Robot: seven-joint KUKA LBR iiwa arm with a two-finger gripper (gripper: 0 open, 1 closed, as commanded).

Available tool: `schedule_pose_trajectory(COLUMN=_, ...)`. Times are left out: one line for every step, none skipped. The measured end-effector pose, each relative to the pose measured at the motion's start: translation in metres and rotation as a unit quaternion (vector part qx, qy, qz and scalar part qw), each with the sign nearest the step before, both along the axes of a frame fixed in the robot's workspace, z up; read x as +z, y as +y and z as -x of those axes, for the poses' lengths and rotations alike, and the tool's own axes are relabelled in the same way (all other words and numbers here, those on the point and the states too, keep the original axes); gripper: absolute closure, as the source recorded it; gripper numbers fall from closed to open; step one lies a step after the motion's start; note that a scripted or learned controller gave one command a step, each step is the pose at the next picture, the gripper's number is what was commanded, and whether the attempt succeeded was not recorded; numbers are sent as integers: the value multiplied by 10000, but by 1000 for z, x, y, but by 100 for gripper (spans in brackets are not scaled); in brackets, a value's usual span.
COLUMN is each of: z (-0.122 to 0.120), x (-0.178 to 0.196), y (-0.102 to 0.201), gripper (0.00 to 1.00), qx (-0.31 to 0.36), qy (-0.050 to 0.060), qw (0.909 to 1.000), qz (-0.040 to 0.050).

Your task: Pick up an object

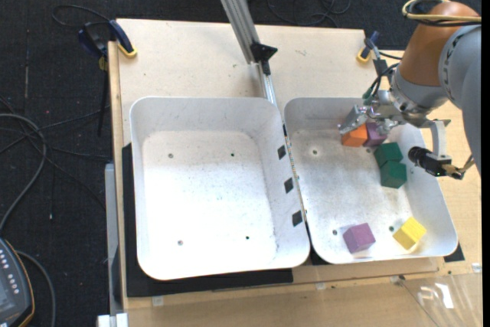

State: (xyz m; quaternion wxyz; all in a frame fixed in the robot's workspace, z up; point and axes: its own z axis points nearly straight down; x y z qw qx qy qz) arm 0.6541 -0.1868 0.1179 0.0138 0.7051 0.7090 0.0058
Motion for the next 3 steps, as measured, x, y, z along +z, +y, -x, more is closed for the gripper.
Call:
schedule_pose_trajectory(z=-11, x=-2, y=-7, gripper=0, qx=-14, qy=-12, qw=10000, qz=4)
schedule_pose_trajectory(z=-6, x=-3, y=-17, gripper=0, qx=1, qy=-9, qw=10000, qz=25)
schedule_pose_trajectory(z=50, x=36, y=-12, gripper=0, qx=-40, qy=129, qw=9999, qz=-51)
